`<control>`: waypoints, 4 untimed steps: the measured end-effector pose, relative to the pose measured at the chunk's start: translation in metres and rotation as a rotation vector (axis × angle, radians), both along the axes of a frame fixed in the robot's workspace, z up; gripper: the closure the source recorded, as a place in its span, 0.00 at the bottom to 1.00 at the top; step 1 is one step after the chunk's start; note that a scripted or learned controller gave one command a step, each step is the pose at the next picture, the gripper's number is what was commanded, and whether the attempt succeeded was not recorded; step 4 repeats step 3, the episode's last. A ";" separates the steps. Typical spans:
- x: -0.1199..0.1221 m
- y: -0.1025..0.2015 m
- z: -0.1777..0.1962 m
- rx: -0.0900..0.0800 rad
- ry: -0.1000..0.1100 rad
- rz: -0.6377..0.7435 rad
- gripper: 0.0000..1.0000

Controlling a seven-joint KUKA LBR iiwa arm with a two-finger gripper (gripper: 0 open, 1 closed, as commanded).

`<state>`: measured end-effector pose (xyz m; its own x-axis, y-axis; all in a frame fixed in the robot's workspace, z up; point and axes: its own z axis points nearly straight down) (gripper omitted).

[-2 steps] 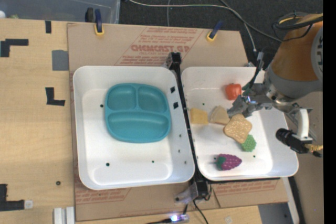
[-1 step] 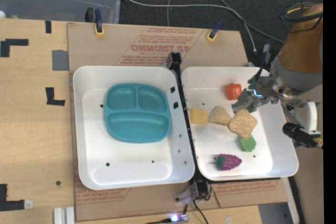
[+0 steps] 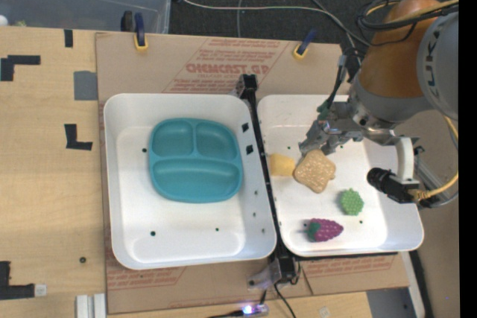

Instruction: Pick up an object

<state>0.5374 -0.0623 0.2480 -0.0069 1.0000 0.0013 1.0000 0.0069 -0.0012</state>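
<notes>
Two shallow white bins stand side by side on the tabletop: a left bin (image 3: 123, 234) and a right bin (image 3: 402, 238). The left bin holds one item, a teal divided plate (image 3: 195, 160). The right bin holds four items: one tan cracker-like piece (image 3: 314, 171), one yellow piece (image 3: 281, 164) at the bin's left edge, one green broccoli-like toy (image 3: 352, 202), and one purple grape bunch (image 3: 325, 229) near the front edge.
</notes>
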 end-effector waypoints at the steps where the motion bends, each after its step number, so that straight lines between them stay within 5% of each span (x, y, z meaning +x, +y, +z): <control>1: 0.018 0.042 0.001 -0.001 0.000 -0.001 1.00; 3: 0.052 0.139 -0.005 0.000 -0.001 0.000 1.00; 4: 0.052 0.139 -0.005 0.000 -0.001 0.000 1.00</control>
